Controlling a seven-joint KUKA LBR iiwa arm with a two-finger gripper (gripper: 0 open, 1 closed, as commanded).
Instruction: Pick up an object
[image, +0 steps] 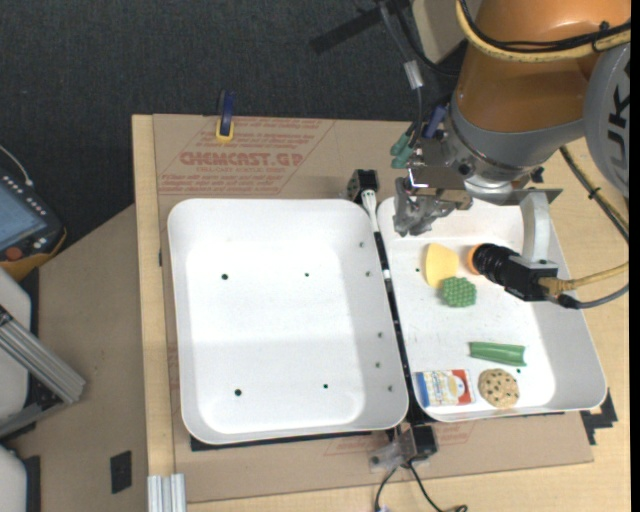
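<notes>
Yellow wedge (438, 264) — just below pincer (412, 222)

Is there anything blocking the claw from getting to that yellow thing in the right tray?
Nothing visible does. The gripper hangs over the top end of the right bin, and the yellow piece lies just below it in the picture, with bare white floor between them. The green ball sits beyond.

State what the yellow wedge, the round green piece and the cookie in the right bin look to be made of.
Yellow wedge: likely moulded plastic, smooth, one even colour, like toy cheese. Round green piece: probably plastic or rubber, matte, with a bumpy dotted surface. Cookie: likely plastic play food, tan with dark specks; too small to tell for sure.
</notes>
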